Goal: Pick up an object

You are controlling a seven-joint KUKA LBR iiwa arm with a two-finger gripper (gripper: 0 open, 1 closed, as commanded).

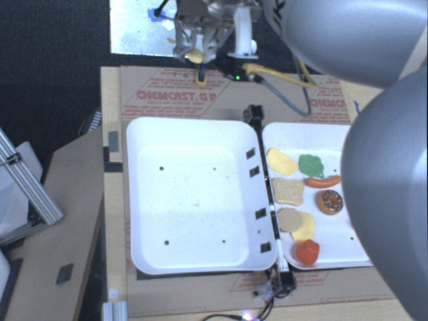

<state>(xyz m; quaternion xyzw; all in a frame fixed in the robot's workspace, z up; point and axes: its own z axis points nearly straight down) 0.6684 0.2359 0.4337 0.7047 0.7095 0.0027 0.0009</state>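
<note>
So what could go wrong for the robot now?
1. The tool is up high past the bins with a small yellow piece at its tip; the grip looks slight, so the piece might slip and land on the cardboard.
2. The toy foods in the right bin lie crowded, so another grab might knock neighbours or miss.

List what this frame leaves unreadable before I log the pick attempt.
- Claw, camera view: small and blurred at the top edge; a yellowish bit sits at its tip, but whether it is gripped cannot be told.
- Right bin: its right part is hidden behind the grey arm.
- Tan piece: partly covered by the yellow piece; its shape is unclear.
</note>
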